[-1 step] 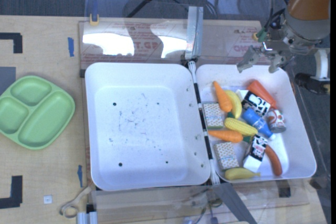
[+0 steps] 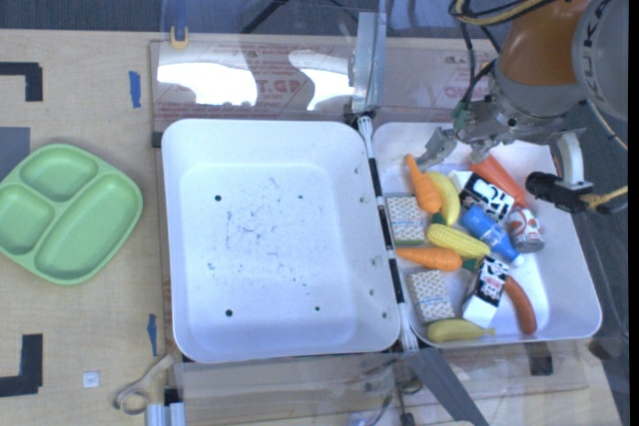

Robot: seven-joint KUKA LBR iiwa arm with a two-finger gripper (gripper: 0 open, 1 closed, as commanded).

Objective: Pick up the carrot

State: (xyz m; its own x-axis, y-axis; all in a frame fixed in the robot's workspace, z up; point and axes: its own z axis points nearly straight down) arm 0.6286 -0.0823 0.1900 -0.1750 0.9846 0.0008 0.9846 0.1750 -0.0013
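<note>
Lying in the right bin [image 2: 569, 314]: carrot [image 2: 423, 183] leaning against a banana [image 2: 448, 198], crowded by toys. Hovering just above and beside it, presumably lining up: gripper [image 2: 461, 137], spread, pinching nothing.

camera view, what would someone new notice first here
First the heap of bright toy food crowded into the right bin: a carrot at its upper left, a corn cob mid-pile and a sausage toward the front. Next the grey arm with its orange band hanging over that bin's far end, its gripper just above the carrot. Off to the left, a green divided plate sits on the wooden bench.
</note>
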